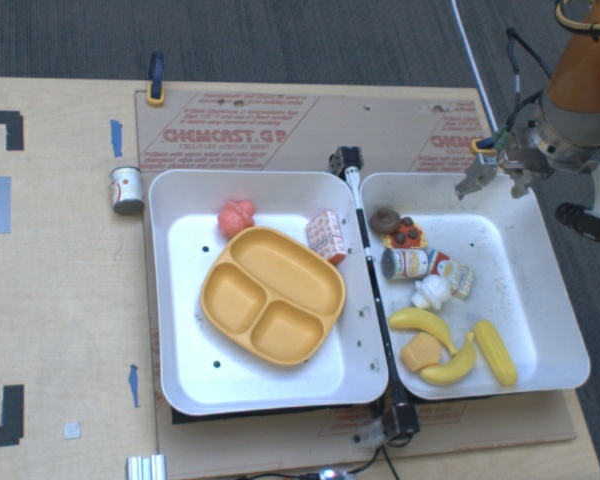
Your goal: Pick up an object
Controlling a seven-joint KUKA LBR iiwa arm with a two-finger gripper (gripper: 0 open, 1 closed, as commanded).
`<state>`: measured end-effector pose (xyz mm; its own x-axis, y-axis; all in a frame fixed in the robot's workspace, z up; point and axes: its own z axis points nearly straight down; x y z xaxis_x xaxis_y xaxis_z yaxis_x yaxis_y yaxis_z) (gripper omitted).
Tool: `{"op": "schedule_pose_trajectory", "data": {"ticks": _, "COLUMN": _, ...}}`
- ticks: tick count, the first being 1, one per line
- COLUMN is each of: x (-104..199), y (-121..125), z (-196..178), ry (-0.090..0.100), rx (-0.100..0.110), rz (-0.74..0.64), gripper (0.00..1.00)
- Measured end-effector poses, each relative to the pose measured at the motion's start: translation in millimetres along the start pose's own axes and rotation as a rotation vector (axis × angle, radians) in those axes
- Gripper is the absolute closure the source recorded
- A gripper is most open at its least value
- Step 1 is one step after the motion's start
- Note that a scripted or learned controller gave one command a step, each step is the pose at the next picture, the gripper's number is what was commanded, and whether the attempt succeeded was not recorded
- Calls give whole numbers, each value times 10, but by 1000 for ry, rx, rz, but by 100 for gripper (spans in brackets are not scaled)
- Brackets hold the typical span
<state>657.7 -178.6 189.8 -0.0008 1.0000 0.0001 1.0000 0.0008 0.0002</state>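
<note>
My gripper (496, 180) hangs over the far right corner of the right bin (540, 268), open, with nothing between its fingers. Below and left of it in that bin lie a brown donut (384, 218), a red berry piece (407, 234), a small can (408, 263) on its side, a white lump (432, 292) and a small packet (461, 280). Nearer the front are two bananas (420, 320) (452, 366), an orange block (422, 352) and a corn cob (495, 352).
The left bin (175, 268) holds a yellow divided plate (272, 296), a pink lump (237, 215) and a small carton (325, 236). A little can (127, 189) stands on the bench left of the bins. A black clamp (347, 160) sits between the bins' far rims.
</note>
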Motion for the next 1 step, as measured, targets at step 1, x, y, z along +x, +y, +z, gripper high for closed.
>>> {"op": "schedule_pose_trajectory", "data": {"ticks": 1, "x": 292, "y": -399, "z": 1024, "ry": -2, "rx": -4, "rz": 1, "gripper": 0}}
